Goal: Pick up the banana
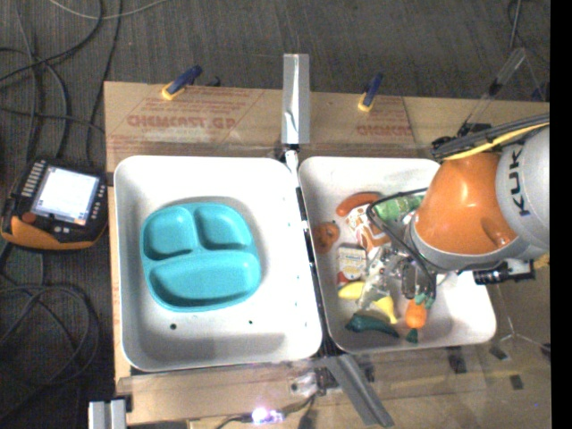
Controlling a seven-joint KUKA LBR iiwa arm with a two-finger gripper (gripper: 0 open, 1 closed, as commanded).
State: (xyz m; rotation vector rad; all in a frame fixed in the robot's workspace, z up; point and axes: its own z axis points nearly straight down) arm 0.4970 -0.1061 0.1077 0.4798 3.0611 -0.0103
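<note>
The banana (368, 298) is seen in the lower middle of the right bin (465, 329), in the lower right of the frame, as a yellow shape partly broken up by the metal parts above it. Its long axis appears to run from left, near 390,357, down to the right, near 432,378, at a shallow slant; which end is the stem cannot be told.

Just beside it, to the right, an orange carrot-like piece (415, 315) is placed, and a dark green piece (371, 325) lies touching or nearly touching its lower side. Above it a small packet (350, 259) is found, and farther up a red sausage-like piece (357, 202), a brown round piece (328, 233) and a green item (398, 206).

The end effector (393, 275) is held low over this cluster, close above the banana. Whether it is wide or narrow cannot be told, and nothing is clearly seen gripped in it.

For a good grasp, the closing direction is best set across the banana's short width, at its middle, so that the carrot-like piece and the green piece are not taken in with it. A straight descent is judged safer than a sweeping one in such crowding.

The left bin (134, 329) carries a blue divided tray (204, 256), well apart from the work on the desk (223, 123).
</note>
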